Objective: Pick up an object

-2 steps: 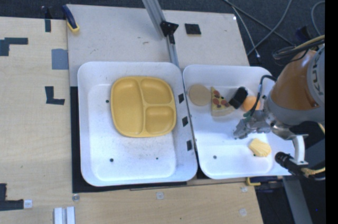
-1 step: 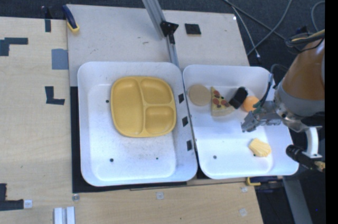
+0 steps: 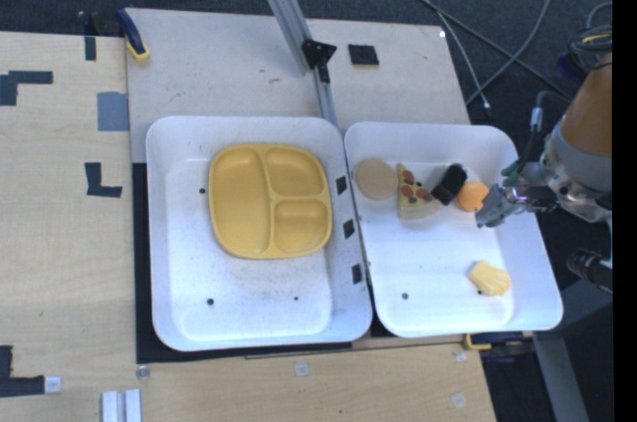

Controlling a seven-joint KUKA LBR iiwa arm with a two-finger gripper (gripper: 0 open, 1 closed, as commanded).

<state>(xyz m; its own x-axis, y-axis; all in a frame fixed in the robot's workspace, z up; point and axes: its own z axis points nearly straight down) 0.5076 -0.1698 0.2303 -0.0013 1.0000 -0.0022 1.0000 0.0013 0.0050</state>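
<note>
camera view, gripper (image 3: 495, 210) over right bin (image 3: 438, 306) (finger state cannot be told), just beside orange ball (image 3: 472, 195)

A grey robot arm with an orange band above its wrist reaches in from the right. Its gripper (image 3: 495, 208) points leftward and slightly down, with the wrist just behind it to the right.
</note>
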